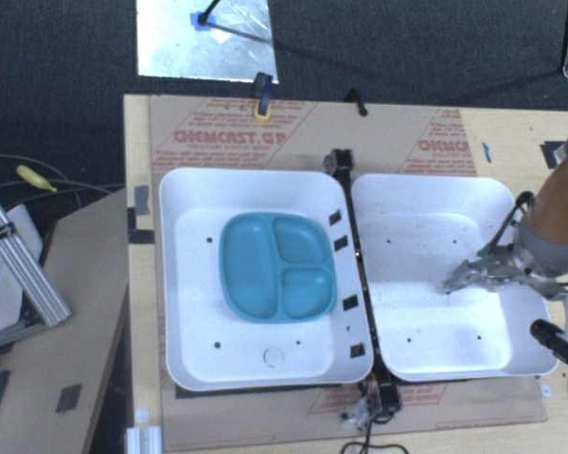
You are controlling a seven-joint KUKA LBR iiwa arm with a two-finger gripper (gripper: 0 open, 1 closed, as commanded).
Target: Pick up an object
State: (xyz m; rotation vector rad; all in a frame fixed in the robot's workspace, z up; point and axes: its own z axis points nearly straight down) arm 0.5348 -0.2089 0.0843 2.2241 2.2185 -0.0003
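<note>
Over on the right side of the worktop (293, 130), the arm (560, 218) reaches into the right bin (426, 197), grey with its orange band showing near the frame's edge. Its end effector (459, 280) sits low over the bin floor, toward the right-hand half; it points left, and whether it is apart or together I cannot tell from this angle. Nothing shows between its tips.

Well apart from it, the plate (276, 266) lies in the left bin (199, 206), roughly at the middle of the floor. It is a smooth blue plastic piece, rounded at the corners, split into three compartments by raised ridges: one long one on the left, two smaller ones on the right. A small pale disc (273, 356) lies near that bin's front edge.

Both bins are shallow, glossy white, with rounded corners and a few dark dots on their floors. They touch along a dark seam with black clips (341, 244). Beneath them lies a brown printed cardboard sheet (227, 135). Beyond the worktop sits a shiny foil square (208, 26) on dark carpet.
</note>
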